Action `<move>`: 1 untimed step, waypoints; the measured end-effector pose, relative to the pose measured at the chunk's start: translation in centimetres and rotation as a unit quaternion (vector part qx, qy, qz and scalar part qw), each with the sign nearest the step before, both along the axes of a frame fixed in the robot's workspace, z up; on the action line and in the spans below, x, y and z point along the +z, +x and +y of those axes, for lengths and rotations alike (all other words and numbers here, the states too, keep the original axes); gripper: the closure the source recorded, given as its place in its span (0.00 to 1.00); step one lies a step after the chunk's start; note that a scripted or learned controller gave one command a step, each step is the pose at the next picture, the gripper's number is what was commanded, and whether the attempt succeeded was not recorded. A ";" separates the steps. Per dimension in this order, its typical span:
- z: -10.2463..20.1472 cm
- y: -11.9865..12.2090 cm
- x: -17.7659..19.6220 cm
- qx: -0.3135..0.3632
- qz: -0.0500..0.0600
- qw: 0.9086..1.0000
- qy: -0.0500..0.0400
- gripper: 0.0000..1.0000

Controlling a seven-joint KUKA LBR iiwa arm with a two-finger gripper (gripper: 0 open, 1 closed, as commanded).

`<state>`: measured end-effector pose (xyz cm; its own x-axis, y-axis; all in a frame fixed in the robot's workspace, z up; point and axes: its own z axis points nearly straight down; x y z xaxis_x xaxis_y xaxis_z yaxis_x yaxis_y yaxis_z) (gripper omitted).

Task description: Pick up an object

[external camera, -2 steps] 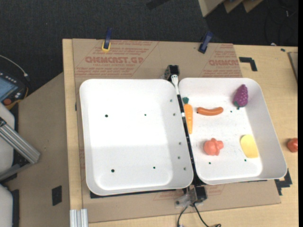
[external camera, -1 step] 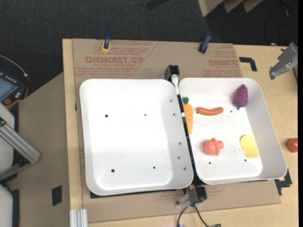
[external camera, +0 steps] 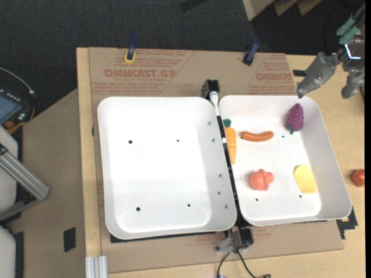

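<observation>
The right bin point(external camera: 330, 172) holds a purple bunch of grapes point(external camera: 294, 117) at its far right, a red-orange sausage point(external camera: 256, 136) in the middle, and an orange carrot point(external camera: 231, 143) lying along its left wall. A pink-red lumpy fruit point(external camera: 261, 179) and a yellow lemon-like piece point(external camera: 305, 178) sit nearer the front. My gripper point(external camera: 331, 84) hangs above the bench just beyond the bin's far right corner, up and right of the grapes. It is open, its grey fingers point(external camera: 313, 79) spread wide, with nothing between them.
The left bin point(external camera: 116, 172) lies beside the right one, joined by a black hinge strip point(external camera: 223, 149). A small orange object point(external camera: 359, 178) rests on the bench outside the right bin. Blue clamps point(external camera: 251, 51) hold the cardboard at the far edge.
</observation>
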<state>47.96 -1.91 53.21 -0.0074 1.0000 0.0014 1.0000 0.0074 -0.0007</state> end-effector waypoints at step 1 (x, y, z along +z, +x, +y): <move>8.8 0.0 0.3 0.001 -0.002 1.000 0.000 0.00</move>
